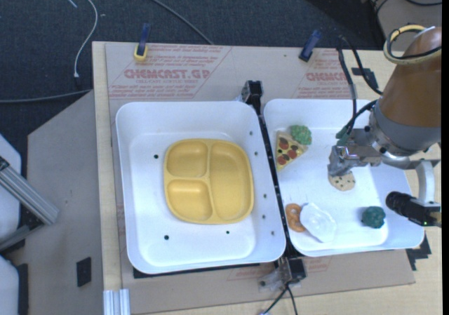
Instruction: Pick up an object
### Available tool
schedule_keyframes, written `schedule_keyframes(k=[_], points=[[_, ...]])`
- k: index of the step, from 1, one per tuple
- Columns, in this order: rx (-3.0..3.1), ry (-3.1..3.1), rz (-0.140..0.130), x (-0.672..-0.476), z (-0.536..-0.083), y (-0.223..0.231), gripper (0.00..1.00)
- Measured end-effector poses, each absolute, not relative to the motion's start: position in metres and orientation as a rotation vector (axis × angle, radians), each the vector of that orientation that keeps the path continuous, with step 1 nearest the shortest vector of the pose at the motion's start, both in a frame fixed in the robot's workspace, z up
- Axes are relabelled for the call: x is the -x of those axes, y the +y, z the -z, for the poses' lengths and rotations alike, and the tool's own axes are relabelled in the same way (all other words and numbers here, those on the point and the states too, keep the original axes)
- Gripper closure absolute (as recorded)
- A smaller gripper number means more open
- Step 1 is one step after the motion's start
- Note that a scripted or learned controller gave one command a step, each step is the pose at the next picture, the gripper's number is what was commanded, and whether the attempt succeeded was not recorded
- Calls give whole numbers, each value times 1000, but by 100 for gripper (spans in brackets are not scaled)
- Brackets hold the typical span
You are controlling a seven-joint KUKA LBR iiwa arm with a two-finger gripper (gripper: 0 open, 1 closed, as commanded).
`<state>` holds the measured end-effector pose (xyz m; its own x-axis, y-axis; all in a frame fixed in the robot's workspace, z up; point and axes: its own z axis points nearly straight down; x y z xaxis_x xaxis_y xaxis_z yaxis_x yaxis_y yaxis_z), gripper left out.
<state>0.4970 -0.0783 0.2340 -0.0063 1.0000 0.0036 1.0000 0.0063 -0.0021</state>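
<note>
A bench seen from above, at a slant, bears two shallow white bins side by side; the left bin holds a yellow divided tray, three compartments, lying flat near the middle; nothing else lies with it. Moving right, the right bin holds the small things: a pizza slice toy near its left wall, with a green broccoli piece touching its upper edge; lower down, an orange round piece just beside a white lump; further right, a tan speckled cookie; near the bottom right corner, a dark green lump.

The gripper hangs directly over the cookie, tips at or touching its top edge; whether it is spread or closed cannot be told from this angle, and no object is seen between its tips. In my judgement this is the descent-and-grasp step, with the cookie the likely target; the next move calls for closing squarely on a thin, flat thing and lifting straight up. The cookie lies apart from its neighbours, so little stands in the way.
</note>
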Motion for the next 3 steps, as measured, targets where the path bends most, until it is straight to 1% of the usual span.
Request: schedule_keyframes(k=[2,3], points=[[2218,-2224,3,-514,-242,15,100],[2215,-2227,3,-519,-245,62,100]])
